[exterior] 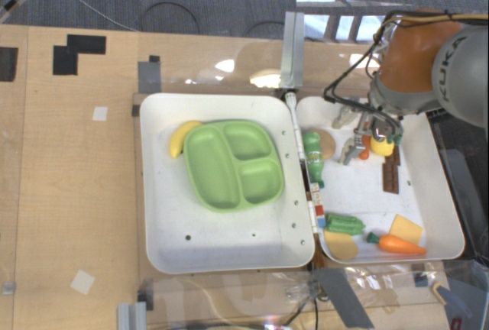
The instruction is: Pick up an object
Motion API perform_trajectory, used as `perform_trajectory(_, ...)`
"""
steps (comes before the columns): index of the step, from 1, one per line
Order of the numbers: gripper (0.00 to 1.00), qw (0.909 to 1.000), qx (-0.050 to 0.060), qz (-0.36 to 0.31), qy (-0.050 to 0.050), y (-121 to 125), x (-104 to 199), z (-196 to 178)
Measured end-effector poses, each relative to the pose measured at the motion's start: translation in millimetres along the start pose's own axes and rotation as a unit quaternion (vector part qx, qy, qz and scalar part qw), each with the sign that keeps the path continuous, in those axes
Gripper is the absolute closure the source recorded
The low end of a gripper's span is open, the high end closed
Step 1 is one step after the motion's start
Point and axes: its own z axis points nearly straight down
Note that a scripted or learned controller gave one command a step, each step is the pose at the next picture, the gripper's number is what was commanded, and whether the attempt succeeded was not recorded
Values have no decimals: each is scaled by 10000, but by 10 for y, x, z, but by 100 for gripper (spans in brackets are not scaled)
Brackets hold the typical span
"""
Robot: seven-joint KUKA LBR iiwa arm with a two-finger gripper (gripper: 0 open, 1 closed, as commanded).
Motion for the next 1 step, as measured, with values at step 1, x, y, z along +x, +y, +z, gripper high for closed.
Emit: perform_trajectory(1,0,9991,19,-415,-30,-610,544,-134)
